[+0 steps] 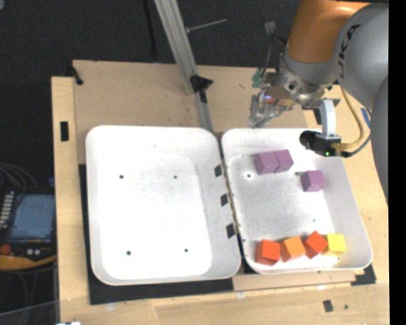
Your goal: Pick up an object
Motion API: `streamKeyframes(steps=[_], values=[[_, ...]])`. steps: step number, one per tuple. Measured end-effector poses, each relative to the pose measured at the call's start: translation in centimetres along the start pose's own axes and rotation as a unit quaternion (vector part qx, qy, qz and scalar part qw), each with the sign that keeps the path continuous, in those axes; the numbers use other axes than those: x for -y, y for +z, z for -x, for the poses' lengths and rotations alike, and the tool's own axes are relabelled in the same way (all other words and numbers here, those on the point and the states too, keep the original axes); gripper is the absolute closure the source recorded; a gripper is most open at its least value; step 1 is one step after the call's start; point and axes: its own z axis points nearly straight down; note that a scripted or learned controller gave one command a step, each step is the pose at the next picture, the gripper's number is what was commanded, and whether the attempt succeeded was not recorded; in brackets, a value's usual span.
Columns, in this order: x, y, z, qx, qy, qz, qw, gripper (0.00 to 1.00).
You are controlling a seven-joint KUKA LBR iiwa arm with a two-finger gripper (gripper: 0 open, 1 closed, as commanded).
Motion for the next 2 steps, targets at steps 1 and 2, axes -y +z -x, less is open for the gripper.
streamKeyframes(steps=[1,2], values=[[1.8,0.9,-5.6,0.000,0.000,-0.001,1.0000,1.00],[2.3,2.7,-10.8,0.000,0.000,-0.001,1.0000,1.00]])
